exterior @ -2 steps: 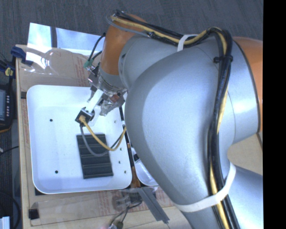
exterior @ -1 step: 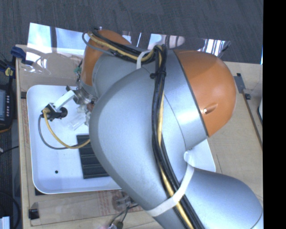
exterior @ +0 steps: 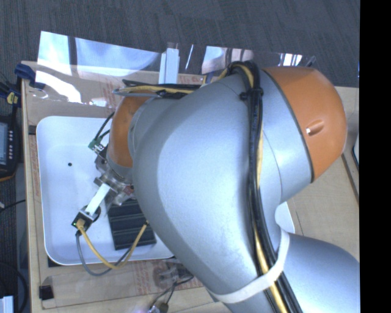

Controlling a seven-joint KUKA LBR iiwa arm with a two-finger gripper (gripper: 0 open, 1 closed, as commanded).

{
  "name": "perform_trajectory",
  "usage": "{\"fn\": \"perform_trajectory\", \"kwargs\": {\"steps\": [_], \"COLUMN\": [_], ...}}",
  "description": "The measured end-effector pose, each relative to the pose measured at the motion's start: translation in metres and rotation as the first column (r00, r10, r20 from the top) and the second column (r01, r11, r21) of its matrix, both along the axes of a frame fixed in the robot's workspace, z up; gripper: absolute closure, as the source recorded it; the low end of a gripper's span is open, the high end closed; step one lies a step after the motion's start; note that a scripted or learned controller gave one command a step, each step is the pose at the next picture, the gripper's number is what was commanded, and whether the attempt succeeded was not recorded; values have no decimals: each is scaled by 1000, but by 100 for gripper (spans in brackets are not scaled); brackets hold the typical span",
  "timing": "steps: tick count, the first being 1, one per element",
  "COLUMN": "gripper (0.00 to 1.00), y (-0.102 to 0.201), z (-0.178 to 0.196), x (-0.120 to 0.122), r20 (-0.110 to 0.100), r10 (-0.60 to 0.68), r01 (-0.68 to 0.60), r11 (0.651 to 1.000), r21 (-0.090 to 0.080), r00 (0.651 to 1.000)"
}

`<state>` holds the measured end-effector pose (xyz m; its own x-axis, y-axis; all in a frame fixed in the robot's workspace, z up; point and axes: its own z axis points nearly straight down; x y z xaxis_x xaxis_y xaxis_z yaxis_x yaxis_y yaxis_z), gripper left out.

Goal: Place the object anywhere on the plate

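Entry, one moment, as I read it from my remote station. Arm [exterior: 208, 183]: grey, very close to the camera, and it covers the middle and right of the view. It reaches from the lower right toward the left bin [exterior: 52, 183]. Orange dome [exterior: 311, 128]: on the joint at the upper right. Orange band [exterior: 119, 137]: sits above the wrist, over the near-right part of the left bin. End effector [exterior: 113, 182]: I see a metal piece below that band, low over the white floor of the bin. Whether it is wide, narrow or holding anything, I cannot tell. Object: I cannot tell where it lies, nor which way its long axis points, because the arm masks most of both bins. Dark speck [exterior: 69, 164]: lies alone on the bin floor, well apart from the end effector toward the left wall. It is too small for me to name or to give a direction. Left bin: shallow, white, with rounded corners, and its left half is uncovered. Desk [exterior: 36, 269]: pale wood, which shows as a border around the bin. Clear panels [exterior: 91, 55]: stand along the far edge of the desk and catch bright reflections. Dark carpet [exterior: 183, 18]: beyond the panels.
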<state>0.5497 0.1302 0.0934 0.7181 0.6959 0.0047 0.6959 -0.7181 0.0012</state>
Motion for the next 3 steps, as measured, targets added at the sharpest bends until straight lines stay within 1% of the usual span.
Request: {"fn": "perform_trajectory", "kwargs": {"steps": [1, 2, 3], "gripper": [100, 100, 100], "y": [-67, 0, -81], "z": [98, 16, 98], "x": [-62, -76, -68], "r20": [-9, -13, -6], "r10": [92, -80, 329], "r01": [-92, 80, -329], "r11": [996, 997, 944], "r21": [-1, -4, -1], "r00": [996, 997, 944]}}
